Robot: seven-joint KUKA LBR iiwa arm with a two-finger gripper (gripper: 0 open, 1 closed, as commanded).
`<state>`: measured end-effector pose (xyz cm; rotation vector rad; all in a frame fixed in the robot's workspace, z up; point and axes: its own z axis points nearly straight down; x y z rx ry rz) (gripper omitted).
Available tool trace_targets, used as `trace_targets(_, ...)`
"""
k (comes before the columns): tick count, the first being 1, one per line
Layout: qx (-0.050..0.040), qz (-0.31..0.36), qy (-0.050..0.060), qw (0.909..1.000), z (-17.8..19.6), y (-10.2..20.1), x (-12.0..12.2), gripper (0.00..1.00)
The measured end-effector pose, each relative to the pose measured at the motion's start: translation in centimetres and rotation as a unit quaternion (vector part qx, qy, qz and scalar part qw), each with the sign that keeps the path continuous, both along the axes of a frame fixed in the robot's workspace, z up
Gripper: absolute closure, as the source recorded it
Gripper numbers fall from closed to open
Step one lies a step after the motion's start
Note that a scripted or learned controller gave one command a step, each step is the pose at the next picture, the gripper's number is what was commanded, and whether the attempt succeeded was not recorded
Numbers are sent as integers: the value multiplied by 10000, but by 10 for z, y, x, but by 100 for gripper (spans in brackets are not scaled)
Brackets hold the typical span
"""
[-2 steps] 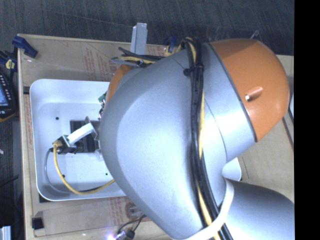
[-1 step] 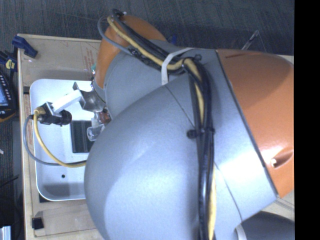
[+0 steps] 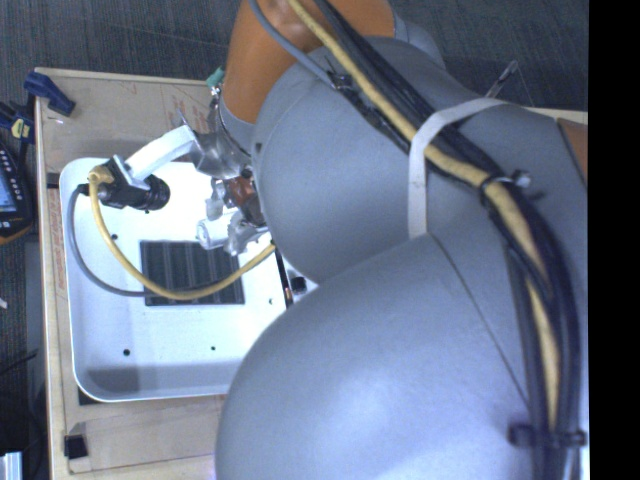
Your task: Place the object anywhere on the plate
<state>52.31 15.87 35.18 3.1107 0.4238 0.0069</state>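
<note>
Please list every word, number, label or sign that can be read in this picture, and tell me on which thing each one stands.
No text can be read in this view.
On the black device at the left edge: bluish marks, too blurred to read.
On the pale wooden bench: faint reddish marks, not legible.
On the shallow white bin, the dark grey ribbed rectangular plate and the big grey robot arm: no lettering visible.

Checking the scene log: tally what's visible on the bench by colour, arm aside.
Dark grey ribbed slab, lying in the bin: 1
White bin: 1
Blue clamp, at the bench corner: 1
Total: 3
</note>
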Motion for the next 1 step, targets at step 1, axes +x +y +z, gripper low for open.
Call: trace_targets(1, 4, 255, 52, 9997, -34, -9, 24, 100)
